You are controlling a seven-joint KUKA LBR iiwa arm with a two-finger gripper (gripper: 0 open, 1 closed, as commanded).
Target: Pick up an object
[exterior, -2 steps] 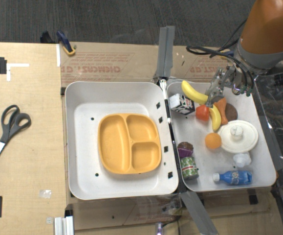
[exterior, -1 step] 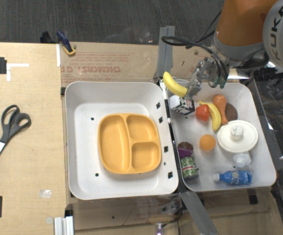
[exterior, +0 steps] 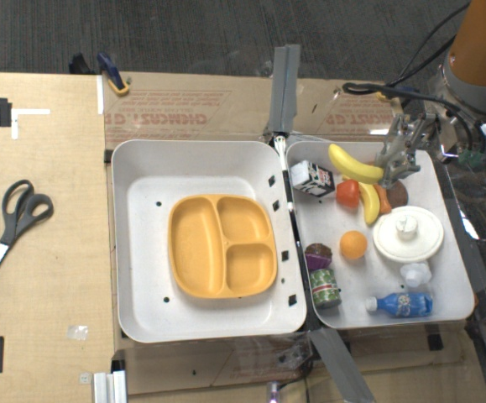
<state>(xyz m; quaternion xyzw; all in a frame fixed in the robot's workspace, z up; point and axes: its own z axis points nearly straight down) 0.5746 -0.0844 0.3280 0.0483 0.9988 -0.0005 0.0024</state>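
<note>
— Wooden, pale and broad: that is the surface [exterior: 41,309], carrying two shallow white plastic bins side by side. Which is which?

— Left white bin [exterior: 133,250] holds a yellow three-compartment plastic tray [exterior: 222,246] lying flat near its middle. Right white bin [exterior: 444,208] holds the clutter.

— And the arm?

— Grey with an orange band, it comes in at the far right. Its metal two-finger hand [exterior: 398,159] hangs over the far part of the right bin, just above the right end of a yellow banana [exterior: 353,164]. Whether its fingers are spread or closed I cannot tell, and nothing is clearly between them.

— What else lies in that bin?

— A round white lidded dish [exterior: 408,233] to the right; a blue plastic bottle [exterior: 402,304] lying on its side at the near edge; a second banana [exterior: 370,202] curving down beside a red tomato [exterior: 348,192]; a black-and-white small carton [exterior: 311,177] at the far left; a green-labelled can [exterior: 324,287] near the left wall; a small orange fruit [exterior: 353,244] between can and dish.

— Outside the bins?

— Black-handled scissors [exterior: 16,217] lie on the surface, far left.
</note>
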